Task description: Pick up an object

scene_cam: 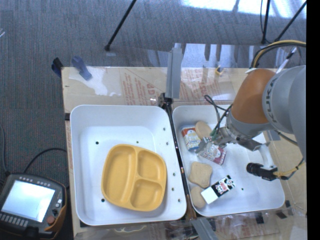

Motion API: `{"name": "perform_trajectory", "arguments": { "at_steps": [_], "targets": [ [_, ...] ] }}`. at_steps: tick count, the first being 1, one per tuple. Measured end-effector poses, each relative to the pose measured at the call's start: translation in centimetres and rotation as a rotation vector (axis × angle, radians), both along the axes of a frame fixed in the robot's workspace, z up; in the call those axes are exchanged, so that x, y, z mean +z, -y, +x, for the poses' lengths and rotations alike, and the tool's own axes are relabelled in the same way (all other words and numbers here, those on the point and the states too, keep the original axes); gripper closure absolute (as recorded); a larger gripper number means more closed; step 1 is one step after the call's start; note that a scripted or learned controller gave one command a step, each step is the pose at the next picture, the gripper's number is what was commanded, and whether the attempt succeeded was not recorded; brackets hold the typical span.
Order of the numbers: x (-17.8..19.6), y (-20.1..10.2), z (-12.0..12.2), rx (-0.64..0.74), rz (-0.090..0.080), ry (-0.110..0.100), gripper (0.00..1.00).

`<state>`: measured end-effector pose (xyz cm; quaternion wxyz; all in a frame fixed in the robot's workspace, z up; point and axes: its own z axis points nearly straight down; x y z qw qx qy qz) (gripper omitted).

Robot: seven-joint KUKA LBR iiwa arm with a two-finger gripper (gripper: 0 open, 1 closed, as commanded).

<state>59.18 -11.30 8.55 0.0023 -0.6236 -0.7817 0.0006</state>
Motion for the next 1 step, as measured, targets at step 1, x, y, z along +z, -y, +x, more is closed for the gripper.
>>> {"name": "perform_trajectory", "arguments": {
  "at_steps": [1],
  "targets": [
    [1.03, 0.14, 0.02, -0.005, 0.0, 0.001, 1.0]
  ]
}}
